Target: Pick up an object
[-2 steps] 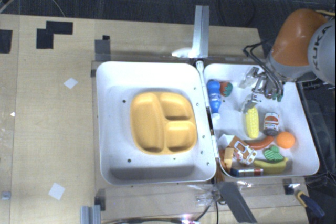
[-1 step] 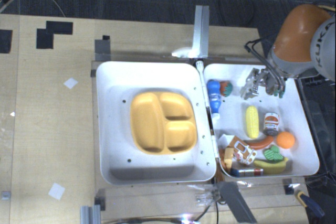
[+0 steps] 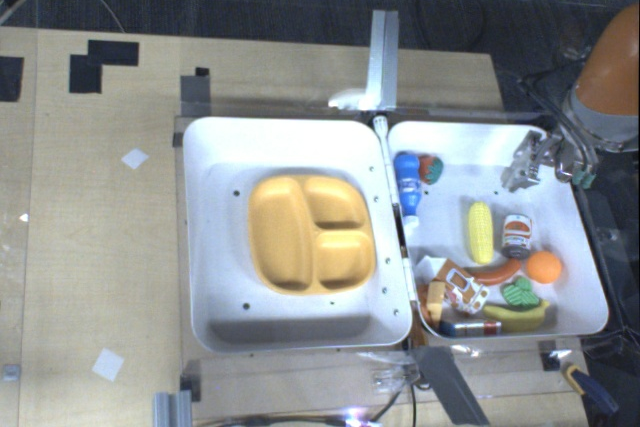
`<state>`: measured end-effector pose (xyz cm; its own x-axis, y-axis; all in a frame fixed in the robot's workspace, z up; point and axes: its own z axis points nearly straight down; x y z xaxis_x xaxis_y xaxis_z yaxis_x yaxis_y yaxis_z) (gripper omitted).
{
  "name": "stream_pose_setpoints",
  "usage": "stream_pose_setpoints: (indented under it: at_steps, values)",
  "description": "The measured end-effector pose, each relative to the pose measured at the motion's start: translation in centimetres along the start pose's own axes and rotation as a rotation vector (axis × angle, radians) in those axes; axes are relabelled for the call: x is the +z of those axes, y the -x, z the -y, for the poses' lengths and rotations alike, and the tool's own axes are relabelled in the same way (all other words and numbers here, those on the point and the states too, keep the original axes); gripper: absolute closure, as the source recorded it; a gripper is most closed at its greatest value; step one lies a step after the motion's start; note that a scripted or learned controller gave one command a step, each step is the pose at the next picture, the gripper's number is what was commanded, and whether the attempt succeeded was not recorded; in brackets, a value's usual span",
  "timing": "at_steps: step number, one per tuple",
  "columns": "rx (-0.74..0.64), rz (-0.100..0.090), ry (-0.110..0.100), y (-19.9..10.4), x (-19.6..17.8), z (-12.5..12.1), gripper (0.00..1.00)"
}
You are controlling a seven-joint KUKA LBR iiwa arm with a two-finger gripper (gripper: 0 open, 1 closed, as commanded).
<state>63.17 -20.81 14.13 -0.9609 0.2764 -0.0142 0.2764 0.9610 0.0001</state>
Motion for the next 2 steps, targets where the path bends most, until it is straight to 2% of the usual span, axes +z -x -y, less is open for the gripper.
stream_pose_setpoints:
  at_steps: [1,2]
  values:
    - [0.068,0.005,0.004,-3.1,-8.2,-4.7,1.00]
    - [0.202,-0.003,0.001,-5.0,-11.5,-2.8,1.00]
